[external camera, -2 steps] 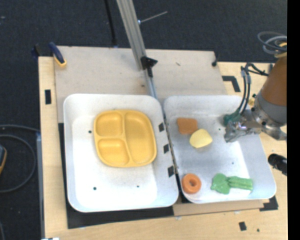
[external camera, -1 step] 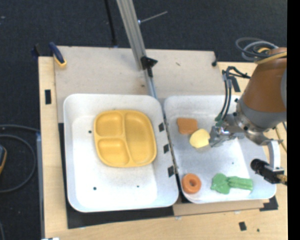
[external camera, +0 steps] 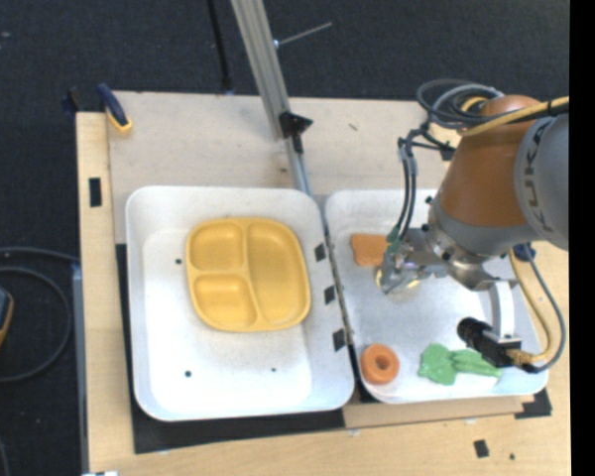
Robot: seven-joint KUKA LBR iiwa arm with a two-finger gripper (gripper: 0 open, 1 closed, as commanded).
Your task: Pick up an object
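Worktop (external camera: 198,147): we log a pale wooden board.
Left bin (external camera: 149,365): we list it white and shallow, lying on the worktop.
Right bin (external camera: 362,211): we list it white, touching the left bin's side.
Far-left corner: we note a blue-and-yellow clamp (external camera: 114,108).

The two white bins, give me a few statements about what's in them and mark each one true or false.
1. The yellow plate lies in the left bin. True.
2. The yellow plate has three sections. True.
3. The orange ring sits on the yellow plate. False: it lies in the right bin, near its front left corner.
4. The green toy lies to the right of the orange ring. True.
5. The claw hovers over the left bin. False: it is over the right bin, beside an orange block.
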